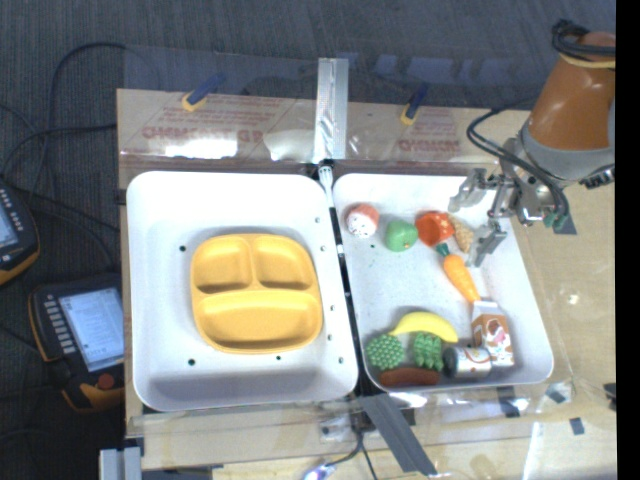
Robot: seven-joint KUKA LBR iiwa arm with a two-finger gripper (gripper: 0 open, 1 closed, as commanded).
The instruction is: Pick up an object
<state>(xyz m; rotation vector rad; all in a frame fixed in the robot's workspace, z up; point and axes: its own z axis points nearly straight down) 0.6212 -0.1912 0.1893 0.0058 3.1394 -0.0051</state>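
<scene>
A dark grey carpet is seen around a pale wooden desk (580, 298) on which two shallow white bins are set side by side. The left bin (160, 368) is occupied by a yellow divided tray (256, 291). The right bin (530, 353) holds small toy foods: a white and red egg-like ball (361, 220), a green ball (401, 234) and an orange-red tomato (434, 227) along the far side, a carrot (461, 277) toward the right wall, and a crowded cluster at the near edge made up of a banana (424, 325), two green broccoli pieces (385, 350), a dark sausage (408, 376), a can (467, 362) and a small carton (491, 335).

The grey arm with its orange band is seen at the far right corner of the desk. The hand (490, 213) is held over the far right corner of the right bin, with its fingers spread apart and nothing between them. The tomato and carrot lie nearest to it.

A miss is judged likely: the round pieces may be rolled aside by a finger, the bin wall may be struck, or two crowded items may be pinched together.
</scene>
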